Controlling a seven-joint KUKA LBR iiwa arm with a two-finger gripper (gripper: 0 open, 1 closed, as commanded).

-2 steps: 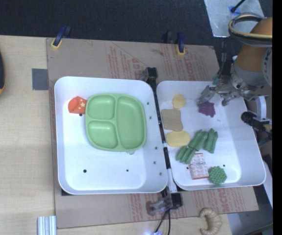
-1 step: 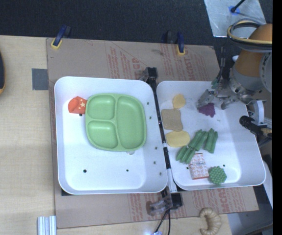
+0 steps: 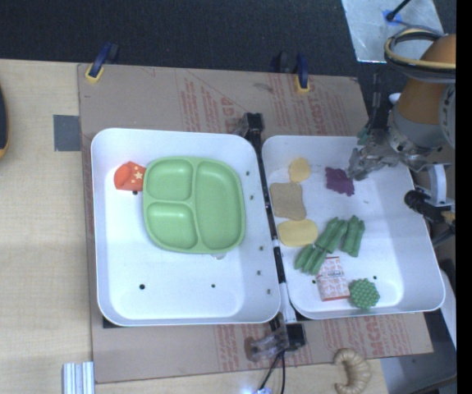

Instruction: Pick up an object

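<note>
- Left bin (image 3: 112,220): a green divided plate (image 3: 194,203) lies in it, with a small red piece (image 3: 127,176) at the plate's far-left corner.
- Right bin (image 3: 420,253): small toy foods are scattered about, and the purple piece (image 3: 340,180) at the far side lies nearest the arm. It looks light, flat and probably soft, so pinching across its edges seems best.
- Gripper (image 3: 365,164): just right of the purple piece, very close. I cannot tell whether it touches, holds anything, or stands released or clenched.
</note>
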